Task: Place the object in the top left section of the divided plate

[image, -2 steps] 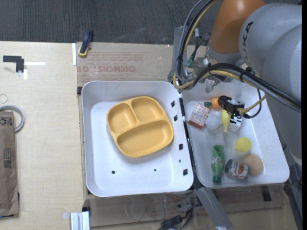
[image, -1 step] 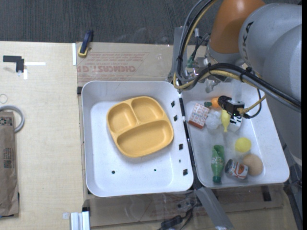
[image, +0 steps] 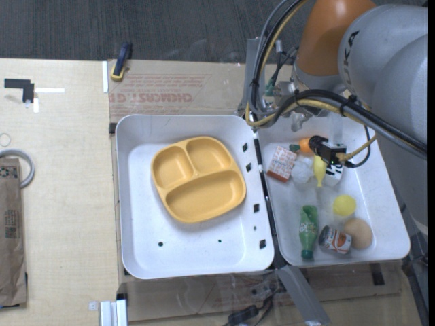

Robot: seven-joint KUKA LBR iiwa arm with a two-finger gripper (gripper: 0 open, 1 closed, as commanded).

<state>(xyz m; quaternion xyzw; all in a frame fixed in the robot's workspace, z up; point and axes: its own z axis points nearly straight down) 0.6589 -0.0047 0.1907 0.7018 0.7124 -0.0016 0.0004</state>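
The yellow divided plate [image: 198, 179] lies in the left bin [image: 136, 250], with two small sections at its far side and one large section nearer me. My gripper [image: 299, 122] hangs over the far end of the right bin [image: 391, 202], to the right of the plate. Under and beside it lie a red and white packet [image: 281, 163], an orange piece [image: 308, 147] and a yellow banana-shaped piece [image: 319, 170]. Cables and the wrist hide the gripper's tips.
Nearer me in the right bin are a yellow ball [image: 344, 204], a green bottle [image: 308, 231], a small can [image: 333, 240] and a tan egg-shaped piece [image: 359, 233]. Cardboard [image: 177, 90] lies behind the left bin. The arm's bulk covers the upper right.
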